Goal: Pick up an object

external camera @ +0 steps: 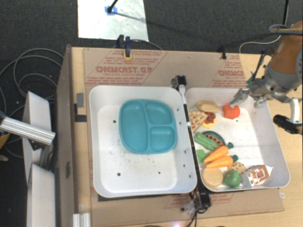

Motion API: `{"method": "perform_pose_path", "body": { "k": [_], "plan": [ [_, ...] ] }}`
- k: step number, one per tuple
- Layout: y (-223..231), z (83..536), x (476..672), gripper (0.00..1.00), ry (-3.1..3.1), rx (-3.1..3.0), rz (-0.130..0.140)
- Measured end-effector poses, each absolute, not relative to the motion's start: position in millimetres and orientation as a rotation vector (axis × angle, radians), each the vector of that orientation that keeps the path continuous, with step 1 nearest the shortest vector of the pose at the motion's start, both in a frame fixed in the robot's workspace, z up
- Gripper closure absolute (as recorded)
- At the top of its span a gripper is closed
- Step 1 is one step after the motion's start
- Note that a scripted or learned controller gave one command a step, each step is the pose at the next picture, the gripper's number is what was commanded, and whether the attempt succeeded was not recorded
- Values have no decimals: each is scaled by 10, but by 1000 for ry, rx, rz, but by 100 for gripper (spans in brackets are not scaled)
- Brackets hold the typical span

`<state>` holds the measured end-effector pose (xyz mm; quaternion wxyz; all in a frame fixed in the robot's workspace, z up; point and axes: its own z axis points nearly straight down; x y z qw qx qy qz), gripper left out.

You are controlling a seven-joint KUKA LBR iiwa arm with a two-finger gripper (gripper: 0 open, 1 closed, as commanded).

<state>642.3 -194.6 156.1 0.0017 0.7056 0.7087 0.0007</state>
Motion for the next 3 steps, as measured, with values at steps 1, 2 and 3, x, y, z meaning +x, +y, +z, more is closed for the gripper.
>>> {"method": "perform_pose_path", "body": {
  "k": [1,2,3],
  "plan": [
    [-1729,798,6354,0,2233,2220,-8],
    [-1936,857,6609,0,2223,2213,4],
    [-1933,976,6614,100,2223,2208,6]
  ]
}}
